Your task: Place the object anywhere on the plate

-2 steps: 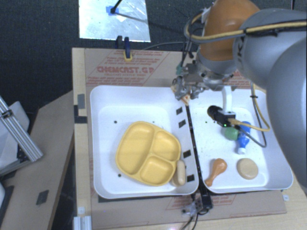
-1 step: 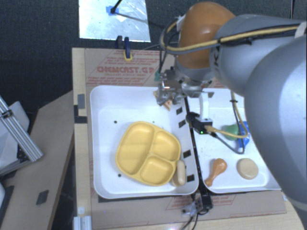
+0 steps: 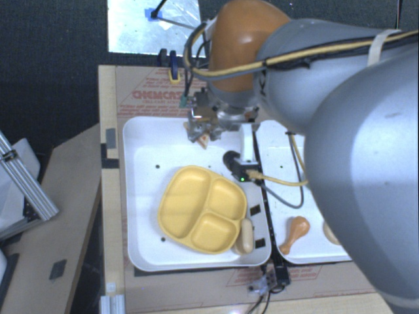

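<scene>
1. Nearest to us looms the grey robot arm [image 3: 353,110], its bulk covering the right side of the view, with the orange band [image 3: 245,34] above the wrist.
2. We take the task's thing to be the small pale beige rounded object [image 3: 245,235]; it lies in the left white bin [image 3: 141,175], at the near right corner, touching the near right edge of the plate.
3. Beside it, the yellow plastic plate with three compartments [image 3: 201,208] sits in the near half of the left bin, and we see nothing lying in its compartments.
4. At the far edge of the same bin, well apart from the plate, hangs the two-finger gripper [image 3: 200,136]. Something small and brownish shows at its tips, but we cannot tell what it is, nor how far the claw is parted or whether it has hold of anything.
5. Further right, in the right white bin [image 3: 308,257], lies a tan wooden piece with a round head and narrow stem [image 3: 294,233], near the wall between the bins.
6. Both bins rest on a brown cardboard sheet with red lettering [image 3: 147,90].
</scene>
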